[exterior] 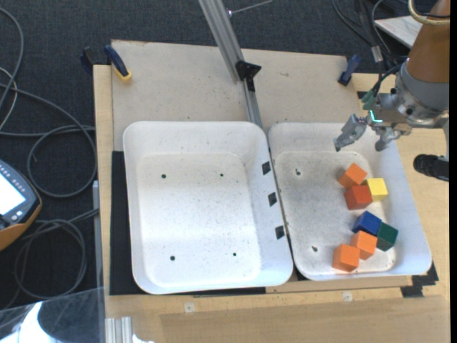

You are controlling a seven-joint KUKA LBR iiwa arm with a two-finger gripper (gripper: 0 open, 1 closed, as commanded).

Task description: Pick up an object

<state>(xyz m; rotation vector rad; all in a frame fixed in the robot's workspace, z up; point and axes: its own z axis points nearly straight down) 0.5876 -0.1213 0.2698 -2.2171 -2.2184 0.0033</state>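
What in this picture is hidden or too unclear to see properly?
- Arm: cut off by the camera view's top and right edges above the orange band.
- Green block: partly hidden behind the blue block beside it.
- Device with a screen: cut off by the left edge.
- Small dark marks on the bin wall: too small to identify.

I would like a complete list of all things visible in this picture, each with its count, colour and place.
Bins: 2, white, side by side on the bench; left bin, right bin.
Orange blocks: 3, in the right bin; one at the top of the cluster, two near the front.
Red block: 1, below the top orange one.
Yellow block: 1, beside the red one.
Blue block: 1, right bin.
Green block: 1, dark, beside the blue one.
Clamps: 2, blue, at the board's back corners.
Arm: 1, grey and orange, at right.
Gripper: 1, jaws open above the right bin's back edge.
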